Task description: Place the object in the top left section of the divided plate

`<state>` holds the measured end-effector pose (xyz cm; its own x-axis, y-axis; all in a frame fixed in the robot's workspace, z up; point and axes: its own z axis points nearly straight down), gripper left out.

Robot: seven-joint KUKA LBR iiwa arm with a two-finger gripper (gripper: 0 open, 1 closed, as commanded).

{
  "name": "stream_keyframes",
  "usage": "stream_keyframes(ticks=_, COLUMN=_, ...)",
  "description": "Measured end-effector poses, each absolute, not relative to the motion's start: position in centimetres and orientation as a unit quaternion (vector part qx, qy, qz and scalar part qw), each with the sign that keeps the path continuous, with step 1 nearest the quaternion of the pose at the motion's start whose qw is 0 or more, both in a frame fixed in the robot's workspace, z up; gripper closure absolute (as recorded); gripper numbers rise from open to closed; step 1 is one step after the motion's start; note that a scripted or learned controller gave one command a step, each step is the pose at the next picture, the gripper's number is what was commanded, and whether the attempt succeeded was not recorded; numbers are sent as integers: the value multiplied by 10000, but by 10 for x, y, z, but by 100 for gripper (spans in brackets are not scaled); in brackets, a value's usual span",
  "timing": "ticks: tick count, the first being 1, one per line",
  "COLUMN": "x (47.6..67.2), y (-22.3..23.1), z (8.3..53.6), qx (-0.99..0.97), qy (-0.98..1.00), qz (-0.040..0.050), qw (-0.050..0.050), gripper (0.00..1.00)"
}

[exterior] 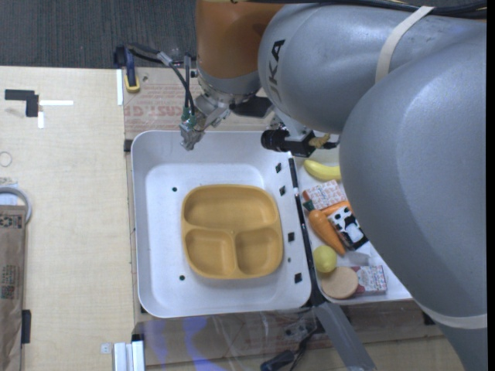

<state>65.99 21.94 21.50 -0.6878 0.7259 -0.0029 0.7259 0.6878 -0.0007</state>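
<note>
A tan divided plate [232, 232] lies in the middle of the left white bin [155, 284]. It has one wide section at the back and two smaller ones at the front, all bare. My gripper [189, 136] hangs over the bin's back left rim, behind and to the left of the plate and apart from it. I see nothing held at its tip. The right bin [387, 292] holds a banana [321, 170], a carrot [325, 230], a yellow lemon-like fruit [325, 260], a round tan piece [339, 283] and small printed packets [349, 227]. The arm hides much of that bin.
The big grey arm [387, 114] covers the view's upper right. A yellow-handled tool [131, 79] lies behind the left bin. A brown bag [11, 261] sits at the bench's left edge, and a black bracket [23, 99] lies on the wood at the far left.
</note>
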Motion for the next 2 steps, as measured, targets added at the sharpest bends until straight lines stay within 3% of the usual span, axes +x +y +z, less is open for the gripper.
stream_keyframes(ticks=2, x=661, y=219, z=233, qx=3950, qy=9187, qz=-9, qw=29, gripper=100)
